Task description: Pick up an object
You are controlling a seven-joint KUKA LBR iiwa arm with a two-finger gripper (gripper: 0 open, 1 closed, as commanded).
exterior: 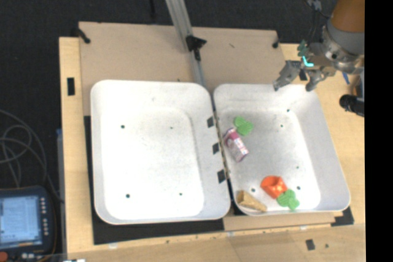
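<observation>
Gripper (296, 79) spread and holding nothing, up at 1 o'clock over the right bin (319, 132). Toys crowd the 6 o'clock rim, so a grab could easily slip.

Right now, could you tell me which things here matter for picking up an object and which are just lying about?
For the job:
hand, open, above the right bin's far rim
right bin
green piece
pink-and-white packet
orange piece
tan wedge
small green piece

Lying about:
left bin
metal pole
tablet
</observation>
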